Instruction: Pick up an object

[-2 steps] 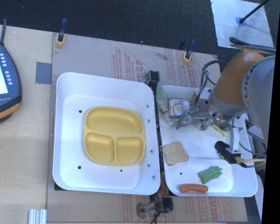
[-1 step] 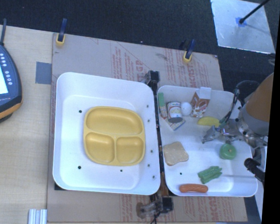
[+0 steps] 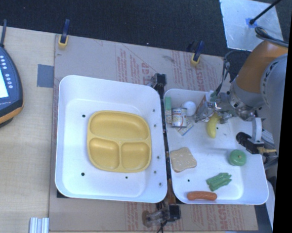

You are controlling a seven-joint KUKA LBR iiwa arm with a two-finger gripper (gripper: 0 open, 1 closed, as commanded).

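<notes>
The yellow divided tray (image 3: 119,140) sits in the left bin (image 3: 66,132). Well to the right of the tray, in the right bin (image 3: 253,191), the banana (image 3: 212,126) lies with its long axis nearly upright, just beside and below the gripper (image 3: 211,112). I cannot tell the state of the gripper.

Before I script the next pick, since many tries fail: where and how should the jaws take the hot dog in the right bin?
Probably across the middle of the hot dog, coming straight down from above. It lies flat and runs left to right near the front wall of the right bin, so the jaws should close front to back across its narrow width. The green vegetable sits close behind, so stay centred.
</notes>
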